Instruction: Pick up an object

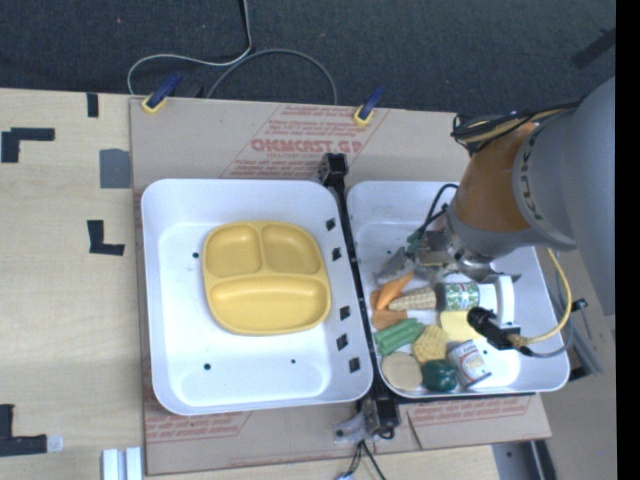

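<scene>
The arm came in from three o'clock and hung low over the right bin (540, 368), its orange band just above the wrist. The pincer (425, 253) sat at the upper edge of the toy heap, and I could not tell from where I stood whether it was apart or together; nothing showed clearly between its tips.

The things to be picked were crowded into the six o'clock half of that bin: a carrot (390, 290) and an ear of corn (418, 300) lay touching, a green pepper (398, 334) just below them, a small jar (460, 295) with a green label at their three o'clock side, a yellow slice of cheese (455, 322), a waffle (431, 344), a dark green lump (438, 375) and a little can (468, 362) near the bottom rim.

The worry, as I judged it, was the crowding. A descent onto the carrot could land on the corn as well and pinch neither, or nudge the jar into a roll. The pieces looked smooth and rounded, so a slightly off-centre close would likely squirt one out sideways. The cable (545, 340) looping near the wrist could also snag on the rim.

The yellow plate (266, 276) lay alone in the left bin (170, 368), well apart from all this.
</scene>
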